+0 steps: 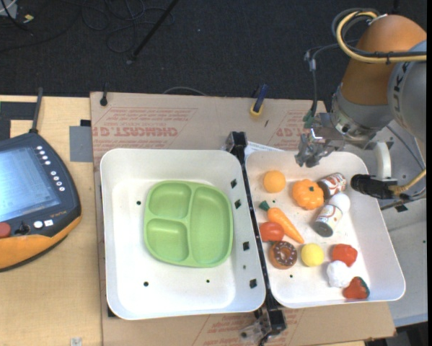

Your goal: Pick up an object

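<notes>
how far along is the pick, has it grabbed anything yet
Nothing looks picked: the toy foods, such as the small orange pumpkin and the orange plastic carrot, lie in the right white bin. The claw hangs over that bin's far edge. Descent, grasp and lift remain.

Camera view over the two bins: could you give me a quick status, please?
Hand above right white bin's far edge, holding nothing visible. Toy foods untouched; round orange ball nearest. Green divided plate in left bin.

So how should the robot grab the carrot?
Probably across the carrot's thick orange middle, coming straight down from above. It lies flat and slanted, green top toward the bin divider. The red tomato and donut crowd its lower side, so the fingers need care there.
</notes>
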You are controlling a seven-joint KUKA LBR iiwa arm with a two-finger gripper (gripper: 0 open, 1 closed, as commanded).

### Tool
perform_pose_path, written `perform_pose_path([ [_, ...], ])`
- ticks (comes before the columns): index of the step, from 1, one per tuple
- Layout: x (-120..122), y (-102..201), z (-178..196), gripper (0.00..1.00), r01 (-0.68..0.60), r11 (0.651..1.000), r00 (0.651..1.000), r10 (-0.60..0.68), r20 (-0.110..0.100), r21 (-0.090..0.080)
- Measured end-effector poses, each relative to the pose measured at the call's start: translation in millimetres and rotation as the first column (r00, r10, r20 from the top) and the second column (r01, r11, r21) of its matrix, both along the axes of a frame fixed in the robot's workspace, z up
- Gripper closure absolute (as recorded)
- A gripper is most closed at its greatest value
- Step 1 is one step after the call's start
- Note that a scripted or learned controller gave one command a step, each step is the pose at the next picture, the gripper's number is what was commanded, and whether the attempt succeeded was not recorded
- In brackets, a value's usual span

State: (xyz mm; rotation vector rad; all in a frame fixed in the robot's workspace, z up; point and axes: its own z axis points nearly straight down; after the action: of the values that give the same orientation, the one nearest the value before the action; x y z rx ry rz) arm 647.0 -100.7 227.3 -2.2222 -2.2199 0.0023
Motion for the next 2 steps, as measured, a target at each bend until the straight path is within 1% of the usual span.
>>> perform_pose_path([
  [1, -18.1, 49.4, -11.0, 1.0, -0.004, 1.0, 1.0, 0.004, -0.004, 0.003],
  [2, -43.3, 102.8, 0.6, 1.0, -0.005, 1.0, 1.0, 0.005, -0.003, 0.003],
])
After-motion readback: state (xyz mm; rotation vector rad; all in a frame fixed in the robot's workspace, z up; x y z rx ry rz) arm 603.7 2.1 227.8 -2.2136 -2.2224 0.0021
